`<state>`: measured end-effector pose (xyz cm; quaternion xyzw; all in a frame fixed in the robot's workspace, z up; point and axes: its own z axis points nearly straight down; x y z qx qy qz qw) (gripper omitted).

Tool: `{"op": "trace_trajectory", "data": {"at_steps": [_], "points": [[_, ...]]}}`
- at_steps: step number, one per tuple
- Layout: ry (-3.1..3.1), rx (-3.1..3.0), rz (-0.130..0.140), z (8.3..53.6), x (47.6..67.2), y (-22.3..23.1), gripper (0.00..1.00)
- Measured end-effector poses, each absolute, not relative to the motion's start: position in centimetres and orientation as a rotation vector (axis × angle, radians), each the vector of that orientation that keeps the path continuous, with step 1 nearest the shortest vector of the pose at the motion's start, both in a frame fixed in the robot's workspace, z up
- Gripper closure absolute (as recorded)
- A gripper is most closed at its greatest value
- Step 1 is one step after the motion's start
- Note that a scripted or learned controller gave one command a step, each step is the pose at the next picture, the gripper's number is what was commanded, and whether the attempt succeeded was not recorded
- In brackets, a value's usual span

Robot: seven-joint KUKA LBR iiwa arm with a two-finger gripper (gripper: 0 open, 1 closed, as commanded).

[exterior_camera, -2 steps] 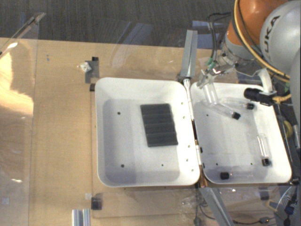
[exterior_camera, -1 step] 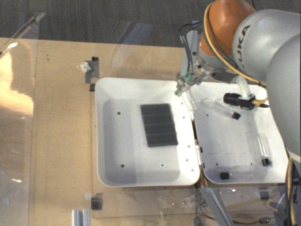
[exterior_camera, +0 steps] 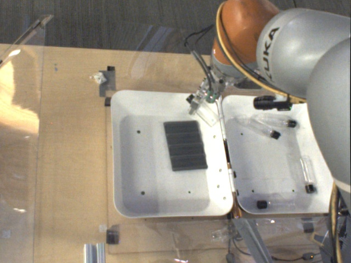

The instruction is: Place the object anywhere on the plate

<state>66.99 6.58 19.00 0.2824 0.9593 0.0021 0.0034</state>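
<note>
A dark grey ridged plate (exterior_camera: 185, 145) lies flat in the middle of the left bin (exterior_camera: 127, 163). My gripper (exterior_camera: 202, 98) hangs over the far right corner of that bin, just beyond the plate's far edge. It is shut on a clear tube (exterior_camera: 208, 114), which slants down from the fingertips toward the rim between the two bins. The large grey and orange wrist hides the space right behind the gripper.
The right bin (exterior_camera: 285, 199) holds clear tubes with black caps: one (exterior_camera: 266, 129) near its far left, one (exterior_camera: 306, 173) along its right side, and a small black cap (exterior_camera: 261, 204) at the front. A black fixture (exterior_camera: 108, 81) stands on the bench beyond the left bin.
</note>
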Motion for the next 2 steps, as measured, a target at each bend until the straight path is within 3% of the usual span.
{"op": "trace_trajectory", "data": {"at_steps": [1,2], "points": [[2.888,1.223,0.007,16.3,64.5,12.0,1.0],[3.093,0.487,0.009,24.7,61.9,17.8,1.0]]}}
